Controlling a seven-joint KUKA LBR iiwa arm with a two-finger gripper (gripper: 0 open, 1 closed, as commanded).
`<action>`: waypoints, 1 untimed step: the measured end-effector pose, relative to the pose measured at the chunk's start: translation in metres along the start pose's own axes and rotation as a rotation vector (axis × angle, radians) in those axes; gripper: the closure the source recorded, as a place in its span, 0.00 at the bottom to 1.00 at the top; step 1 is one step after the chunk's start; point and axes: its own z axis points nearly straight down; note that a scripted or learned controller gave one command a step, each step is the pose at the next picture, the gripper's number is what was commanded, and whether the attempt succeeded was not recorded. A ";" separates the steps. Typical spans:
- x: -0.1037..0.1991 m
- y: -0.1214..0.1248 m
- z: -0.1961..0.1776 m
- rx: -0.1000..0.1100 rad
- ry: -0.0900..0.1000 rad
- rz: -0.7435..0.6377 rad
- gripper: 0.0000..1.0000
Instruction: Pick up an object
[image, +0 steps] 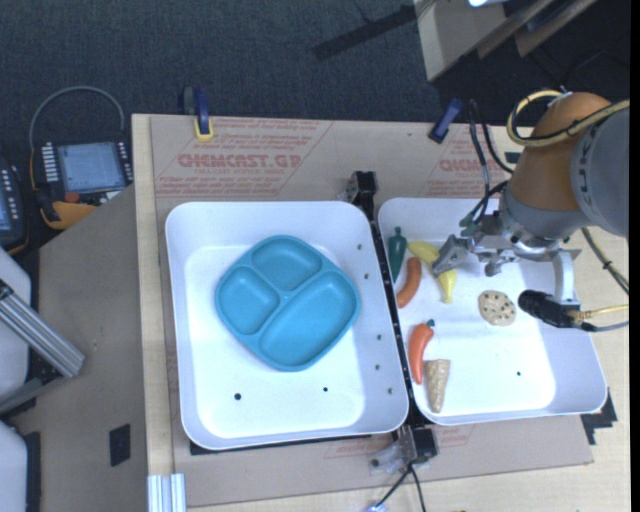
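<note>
The right bin (570, 385) holds several small things: a green pepper (398, 243), a yellow banana (424, 252), a small yellow piece (447, 287), an orange carrot (408, 286), a red-orange carrot (420, 347), a beige cone (437, 384) and a round speckled cookie (496, 307). My gripper (470, 262) hangs over the upper middle of this bin, just right of the banana and above the cookie. Its fingers stand open, with nothing between them. Its left finger (447, 259) is close over the yellow piece.
The left bin (200, 400) bears a blue divided plate (288, 300) at its middle. The arm comes in from the right over the right bin's far corner. A black divider and clamps run between the two bins.
</note>
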 end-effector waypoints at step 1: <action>0.001 0.000 0.022 -0.003 -0.001 0.000 0.00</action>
